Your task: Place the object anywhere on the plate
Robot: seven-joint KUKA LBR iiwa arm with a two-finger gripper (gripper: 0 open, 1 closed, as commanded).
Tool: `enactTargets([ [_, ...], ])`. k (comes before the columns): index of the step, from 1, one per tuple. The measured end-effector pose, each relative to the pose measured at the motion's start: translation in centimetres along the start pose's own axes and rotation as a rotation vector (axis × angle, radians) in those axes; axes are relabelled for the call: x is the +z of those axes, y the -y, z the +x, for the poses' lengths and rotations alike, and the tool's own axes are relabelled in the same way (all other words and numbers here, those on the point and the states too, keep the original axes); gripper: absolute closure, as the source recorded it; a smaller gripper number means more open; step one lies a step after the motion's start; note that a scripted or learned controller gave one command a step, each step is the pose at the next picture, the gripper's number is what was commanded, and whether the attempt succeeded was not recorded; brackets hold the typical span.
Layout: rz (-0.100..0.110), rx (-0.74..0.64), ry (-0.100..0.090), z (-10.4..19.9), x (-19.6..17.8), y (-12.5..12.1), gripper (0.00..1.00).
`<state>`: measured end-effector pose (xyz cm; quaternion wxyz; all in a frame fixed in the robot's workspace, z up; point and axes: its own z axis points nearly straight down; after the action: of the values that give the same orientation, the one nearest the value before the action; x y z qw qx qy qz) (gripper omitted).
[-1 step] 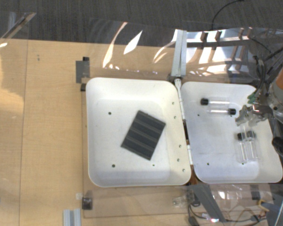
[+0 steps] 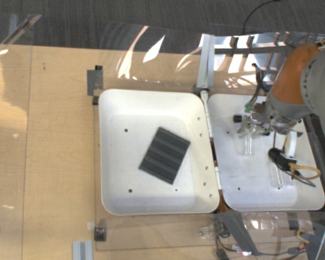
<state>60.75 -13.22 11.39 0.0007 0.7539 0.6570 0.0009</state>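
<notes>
One loose thing lay before me: a dark grey ribbed slab [image 2: 164,155], flat on the floor of the left bin [image 2: 119,191]. It sat about the middle, turned at a slant to the bin's walls and touching none of them. I took it for the task's thing, though from its look alone I could not be sure whether it was the object to be carried or the plate to receive it. My jaws hung over the right bin [image 2: 244,191], toward its far left corner, well apart from the slab, with the bins' meeting walls between us. Whether they stood apart or together I could not tell. The slab looked thin, stiff and light, perhaps moulded plastic or rubber, so I judged it would neither sag nor crush, and was hardly fragile. Its lowness was the trouble: lying flush on the smooth white floor, it offered little edge to catch, and might skate away if nudged from one side only. I judged the better hold to be across its shorter width, at the middle of the two long edges, with my jaws turned to match its slant, so that it would hang level and not swing.
</notes>
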Motion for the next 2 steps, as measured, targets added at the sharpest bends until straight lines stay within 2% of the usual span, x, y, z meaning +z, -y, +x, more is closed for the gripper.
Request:
enactTargets([
  [1,-0.005,-0.088,-0.001,10.1,-12.9,-0.3,1.0],
  [2,0.0,-0.161,-0.001,20.4,-9.0,-3.4,1.0],
])
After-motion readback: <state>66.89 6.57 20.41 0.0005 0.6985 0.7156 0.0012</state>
